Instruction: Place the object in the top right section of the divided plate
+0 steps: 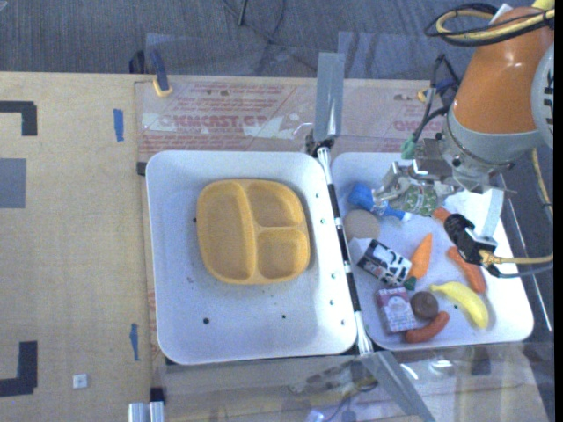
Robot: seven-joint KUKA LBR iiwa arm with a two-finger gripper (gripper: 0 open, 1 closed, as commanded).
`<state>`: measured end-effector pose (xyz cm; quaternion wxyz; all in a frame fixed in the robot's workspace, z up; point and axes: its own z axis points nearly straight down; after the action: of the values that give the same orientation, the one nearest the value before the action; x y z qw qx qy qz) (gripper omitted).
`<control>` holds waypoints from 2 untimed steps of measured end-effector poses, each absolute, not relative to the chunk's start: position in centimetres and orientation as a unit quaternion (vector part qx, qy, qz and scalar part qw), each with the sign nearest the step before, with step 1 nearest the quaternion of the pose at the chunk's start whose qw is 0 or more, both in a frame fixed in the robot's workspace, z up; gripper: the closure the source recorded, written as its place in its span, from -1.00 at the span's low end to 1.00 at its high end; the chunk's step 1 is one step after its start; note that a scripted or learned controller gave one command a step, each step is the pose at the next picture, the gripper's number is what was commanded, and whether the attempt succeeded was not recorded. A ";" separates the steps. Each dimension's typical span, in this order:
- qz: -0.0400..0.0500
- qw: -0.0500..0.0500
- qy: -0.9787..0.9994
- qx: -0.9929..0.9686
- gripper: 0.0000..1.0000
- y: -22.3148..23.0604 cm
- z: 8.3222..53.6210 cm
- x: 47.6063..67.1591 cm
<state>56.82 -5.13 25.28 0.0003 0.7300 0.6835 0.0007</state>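
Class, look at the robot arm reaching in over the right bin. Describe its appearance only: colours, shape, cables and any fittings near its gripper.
The arm has a large rounded orange shell over a grey wrist section. Yellow and black cables loop along its top. Below the wrist sits a metallic silver gripper with small green fittings. A black connector with a thin yellow cable hangs beside it.

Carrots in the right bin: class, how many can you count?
2. One carrot lies near the bin's middle, beside the black-and-white packet. A second carrot lies further right, above the banana. The arm covers the bin's upper part, so more may be hidden.
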 end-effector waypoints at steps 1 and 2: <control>0.001 0.001 0.752 0.659 1.00 -1.5 29.8 53.5; 0.001 0.002 0.829 0.560 1.00 1.8 34.4 58.6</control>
<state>58.59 1.78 34.44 0.0018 0.5595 0.8288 0.0012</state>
